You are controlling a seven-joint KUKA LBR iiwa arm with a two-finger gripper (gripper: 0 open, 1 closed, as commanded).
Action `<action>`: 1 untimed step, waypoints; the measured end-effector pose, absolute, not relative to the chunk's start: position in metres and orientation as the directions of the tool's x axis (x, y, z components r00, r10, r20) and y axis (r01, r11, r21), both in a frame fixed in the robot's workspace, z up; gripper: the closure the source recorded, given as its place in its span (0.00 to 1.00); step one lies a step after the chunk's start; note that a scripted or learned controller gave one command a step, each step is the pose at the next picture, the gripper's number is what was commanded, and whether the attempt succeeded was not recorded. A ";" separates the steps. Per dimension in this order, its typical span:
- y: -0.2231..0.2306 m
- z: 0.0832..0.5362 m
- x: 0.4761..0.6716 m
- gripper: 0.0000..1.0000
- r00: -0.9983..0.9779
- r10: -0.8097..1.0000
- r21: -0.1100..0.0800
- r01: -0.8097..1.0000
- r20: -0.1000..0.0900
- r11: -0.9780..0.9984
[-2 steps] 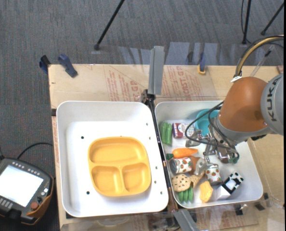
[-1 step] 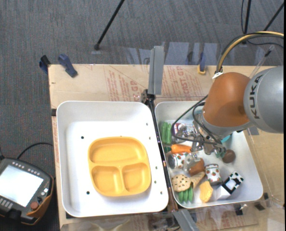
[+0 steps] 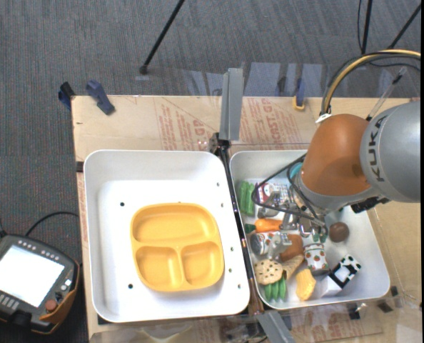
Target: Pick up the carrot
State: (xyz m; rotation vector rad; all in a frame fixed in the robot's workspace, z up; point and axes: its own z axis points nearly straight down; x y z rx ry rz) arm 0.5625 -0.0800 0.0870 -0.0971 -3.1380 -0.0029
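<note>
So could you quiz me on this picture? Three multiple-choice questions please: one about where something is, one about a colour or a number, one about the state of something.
1. Where does the carrot lie?
A. In the right bin, by its left wall
B. On the yellow tray
C. On the floor

2. How many compartments does the yellow tray have?
A. Two
B. Three
C. Five

3. How does the yellow tray sit?
A. Upside down
B. Leaning against the bin wall
C. Flat, open side up, in the left bin

Answers:
1. A: the orange carrot lies among the toy food in the right bin, near the gripper.
2. B: one long section above two smaller ones.
3. C: its hollows face the camera and it rests level on the bin floor.
</note>
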 end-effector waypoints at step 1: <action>-0.079 0.087 0.554 0.00 -0.996 0.089 0.002 0.089 0.003 0.996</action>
